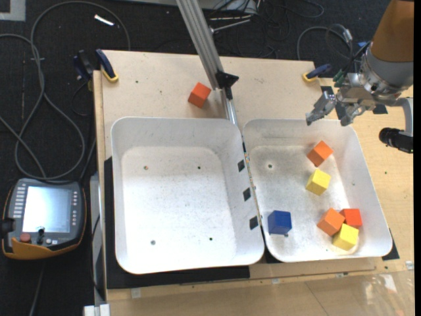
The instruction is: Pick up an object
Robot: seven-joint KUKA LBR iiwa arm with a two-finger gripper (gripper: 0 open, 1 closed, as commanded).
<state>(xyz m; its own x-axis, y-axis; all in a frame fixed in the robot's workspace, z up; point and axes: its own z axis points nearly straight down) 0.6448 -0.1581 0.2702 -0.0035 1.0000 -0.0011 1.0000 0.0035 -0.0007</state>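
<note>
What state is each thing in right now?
End effector: above the right bin's far rim, fingers apart, holding nothing.
Right bin: holds six blocks.
Blue block: alone near the divider.
Upper orange block: flat, loose.
Left bin: no blocks in it.
Stray orange block: on the bench, outside both bins.

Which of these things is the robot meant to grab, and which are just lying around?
For the job:
gripper, open, above the right bin
orange cube
yellow cube
blue cube
corner cubes: orange, red, yellow

Lying about:
orange cube on the bench
left bin
handheld controller
</note>
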